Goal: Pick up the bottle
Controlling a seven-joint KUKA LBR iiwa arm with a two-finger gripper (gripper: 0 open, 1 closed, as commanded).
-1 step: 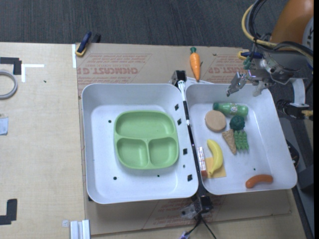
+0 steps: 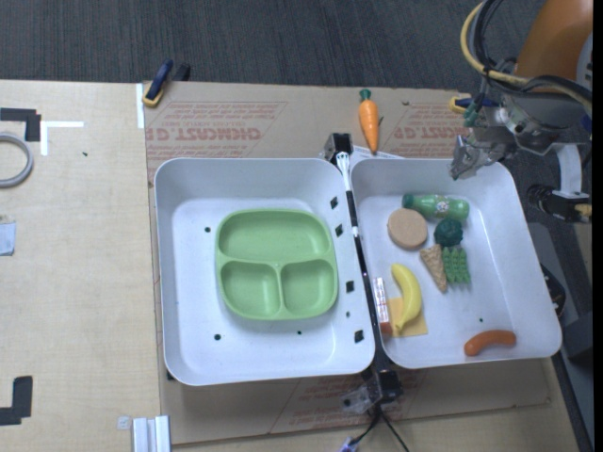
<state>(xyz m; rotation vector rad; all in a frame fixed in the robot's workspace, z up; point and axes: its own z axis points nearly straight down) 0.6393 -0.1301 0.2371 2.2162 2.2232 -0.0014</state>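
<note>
A small green bottle (image 2: 435,205) with a white label lies on its side near the back of the right bin (image 2: 528,252). My gripper (image 2: 465,165) hangs over the bin's back rim, above and to the right of the bottle, apart from it. Nothing shows between its fingers.
In the right bin lie a tan round cookie (image 2: 408,228), a dark green piece (image 2: 448,233), a cone with a green brush (image 2: 445,266), a banana (image 2: 406,297) and an orange sausage (image 2: 489,343). The left bin (image 2: 179,281) holds a green divided tray (image 2: 277,265). A toy carrot (image 2: 368,120) lies behind the bins.
</note>
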